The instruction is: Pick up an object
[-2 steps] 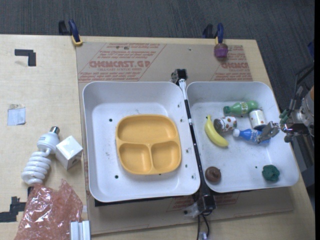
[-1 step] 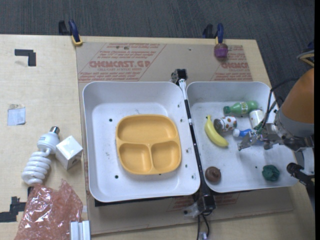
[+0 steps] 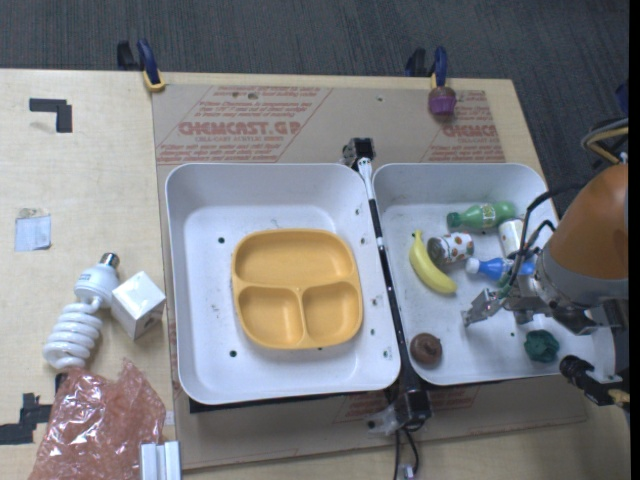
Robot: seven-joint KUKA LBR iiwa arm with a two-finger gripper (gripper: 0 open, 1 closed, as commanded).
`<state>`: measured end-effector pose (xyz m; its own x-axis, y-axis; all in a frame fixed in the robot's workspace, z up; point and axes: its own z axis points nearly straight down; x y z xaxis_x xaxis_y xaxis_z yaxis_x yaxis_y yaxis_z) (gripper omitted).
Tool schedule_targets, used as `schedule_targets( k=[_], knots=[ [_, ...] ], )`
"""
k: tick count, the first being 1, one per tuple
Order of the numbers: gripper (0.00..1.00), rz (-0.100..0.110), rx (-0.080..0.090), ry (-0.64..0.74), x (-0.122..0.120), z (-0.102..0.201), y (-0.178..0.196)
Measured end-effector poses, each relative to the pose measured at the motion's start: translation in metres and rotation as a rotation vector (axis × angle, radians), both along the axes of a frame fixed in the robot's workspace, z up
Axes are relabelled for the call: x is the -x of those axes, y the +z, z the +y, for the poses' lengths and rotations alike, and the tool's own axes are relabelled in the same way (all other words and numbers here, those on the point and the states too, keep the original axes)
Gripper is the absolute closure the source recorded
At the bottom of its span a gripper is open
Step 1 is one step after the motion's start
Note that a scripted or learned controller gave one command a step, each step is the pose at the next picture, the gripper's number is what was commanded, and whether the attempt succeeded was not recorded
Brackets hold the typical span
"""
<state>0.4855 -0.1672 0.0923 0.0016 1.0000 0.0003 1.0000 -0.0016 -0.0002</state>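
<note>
Camera view: the tool (image 3: pixel 480 308) hangs low inside the right bin (image 3: pixel 400 183), just right of the banana (image 3: pixel 431 264), its fingers spread apart with nothing between them, so the pick looks not yet made and everything is left to do. The banana, a likely target, is small, curved and yellow, lying flat on the bin floor; beyond it lie a green bottle (image 3: pixel 482 215), a brown lump (image 3: pixel 427 347) and a dark green piece (image 3: pixel 542 345).

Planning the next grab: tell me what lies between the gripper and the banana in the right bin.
Nothing visible does. The gripper hangs over bare bin floor just right of the banana; the blue-capped bottle lies above that path.
</note>
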Motion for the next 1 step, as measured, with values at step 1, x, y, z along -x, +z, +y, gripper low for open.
schedule_targets(
  k=[1],
  knots=[
    [1.00, -0.003, 0.001, -0.001, -0.0012, -0.0005, 0.0100]
  ],
)
